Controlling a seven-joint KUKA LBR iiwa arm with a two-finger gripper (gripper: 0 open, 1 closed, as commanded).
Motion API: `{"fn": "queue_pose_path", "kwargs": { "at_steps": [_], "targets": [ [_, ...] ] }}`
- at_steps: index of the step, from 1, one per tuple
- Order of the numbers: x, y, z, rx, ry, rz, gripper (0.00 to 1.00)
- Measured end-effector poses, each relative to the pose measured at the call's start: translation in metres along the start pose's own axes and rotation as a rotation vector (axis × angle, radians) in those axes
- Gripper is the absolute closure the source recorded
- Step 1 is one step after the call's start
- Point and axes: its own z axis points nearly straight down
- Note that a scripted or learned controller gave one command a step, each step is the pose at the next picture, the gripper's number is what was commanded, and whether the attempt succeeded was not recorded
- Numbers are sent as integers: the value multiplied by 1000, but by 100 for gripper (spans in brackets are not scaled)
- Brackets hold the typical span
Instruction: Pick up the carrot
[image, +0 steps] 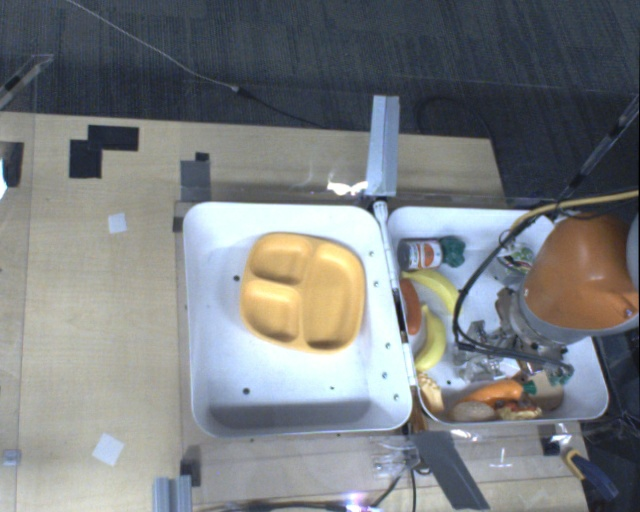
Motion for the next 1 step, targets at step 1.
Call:
{"fn": "queue_pose_path", "kwargs": {
  "at_steps": [1],
  "targets": [
    [-19,19,0,5,3,-348,100]
  ]
}}
